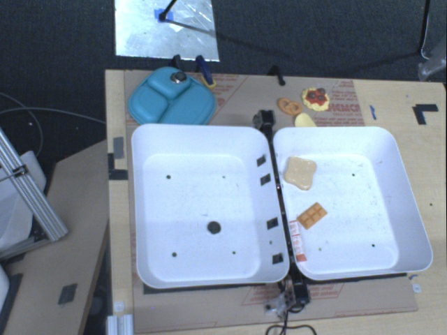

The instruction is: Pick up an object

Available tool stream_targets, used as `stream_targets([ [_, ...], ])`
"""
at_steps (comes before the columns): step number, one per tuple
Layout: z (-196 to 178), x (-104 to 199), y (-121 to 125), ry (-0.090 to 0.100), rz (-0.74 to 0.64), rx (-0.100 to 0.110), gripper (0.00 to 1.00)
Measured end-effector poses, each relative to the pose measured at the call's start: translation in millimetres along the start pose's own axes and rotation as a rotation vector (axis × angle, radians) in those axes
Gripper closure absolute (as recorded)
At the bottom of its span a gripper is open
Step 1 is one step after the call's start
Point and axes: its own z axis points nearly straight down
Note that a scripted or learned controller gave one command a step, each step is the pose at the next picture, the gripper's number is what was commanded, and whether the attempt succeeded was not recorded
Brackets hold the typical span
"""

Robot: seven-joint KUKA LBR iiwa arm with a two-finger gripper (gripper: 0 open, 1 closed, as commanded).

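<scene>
Tool state cannot be told; toast slice (pixel 299 172) and waffle piece (pixel 311 216) are noted at right bin's (pixel 391 257) left side, centre-right of frame, where a miss against the flat-lying pieces or a divider-wall strike is judged likely.

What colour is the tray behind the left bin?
The tray is blue-teal, seen clearly in the camera view.

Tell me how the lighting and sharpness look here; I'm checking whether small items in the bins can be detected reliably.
In the camera view, lighting is even but soft; the left bin has a brighter band across its floor, while the metal sheet behind the bench glares. The whole view is slightly blurry, yet the toast piece and the waffle piece stand out clearly against the right bin.
</scene>
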Motion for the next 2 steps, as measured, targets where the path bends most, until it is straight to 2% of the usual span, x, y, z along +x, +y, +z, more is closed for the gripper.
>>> stream_targets([
  [1,6,-68,-69,0.000,0.016,0.013,0.00],
  [2,-5,-65,-65,-0.002,0.004,0.007,1.00],
])
